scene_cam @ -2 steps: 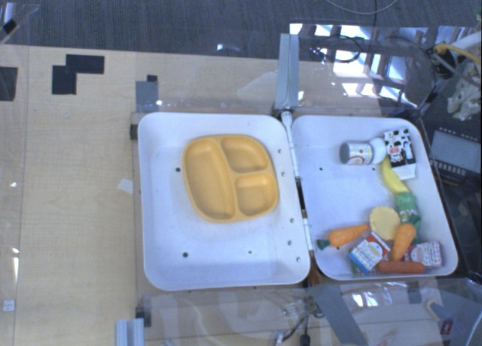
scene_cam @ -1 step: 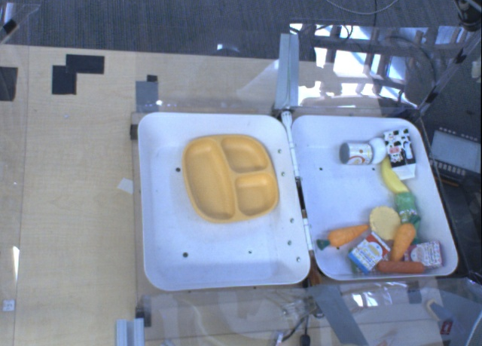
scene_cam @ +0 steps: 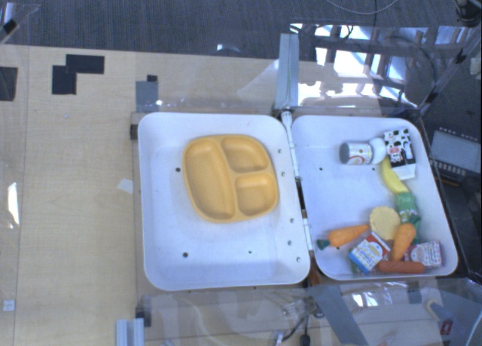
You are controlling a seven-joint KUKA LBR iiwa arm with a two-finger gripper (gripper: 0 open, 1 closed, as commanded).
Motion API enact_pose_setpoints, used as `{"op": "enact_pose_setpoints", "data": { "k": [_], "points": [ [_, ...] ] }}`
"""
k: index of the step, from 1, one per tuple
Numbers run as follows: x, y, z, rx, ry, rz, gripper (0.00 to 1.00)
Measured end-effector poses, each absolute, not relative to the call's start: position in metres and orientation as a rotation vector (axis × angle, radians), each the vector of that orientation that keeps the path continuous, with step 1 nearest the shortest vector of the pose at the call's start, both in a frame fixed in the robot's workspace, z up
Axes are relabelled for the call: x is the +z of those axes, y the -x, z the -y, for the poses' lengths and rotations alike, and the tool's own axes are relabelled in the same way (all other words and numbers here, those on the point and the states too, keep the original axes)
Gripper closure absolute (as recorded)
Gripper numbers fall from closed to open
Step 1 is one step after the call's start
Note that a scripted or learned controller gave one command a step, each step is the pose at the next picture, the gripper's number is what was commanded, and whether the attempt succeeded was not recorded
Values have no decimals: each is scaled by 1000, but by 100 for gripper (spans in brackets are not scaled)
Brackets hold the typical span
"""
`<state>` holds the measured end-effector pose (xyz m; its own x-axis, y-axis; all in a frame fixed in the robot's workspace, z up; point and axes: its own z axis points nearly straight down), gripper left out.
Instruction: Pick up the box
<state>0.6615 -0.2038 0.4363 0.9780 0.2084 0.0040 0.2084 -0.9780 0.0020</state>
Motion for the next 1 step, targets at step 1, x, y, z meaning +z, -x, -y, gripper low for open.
{"op": "enact_pose_setpoints", "data": {
  "k": [1],
  "points": [
    [237, -649, 190, 2, -3125, -324, 100]
  ]
}}
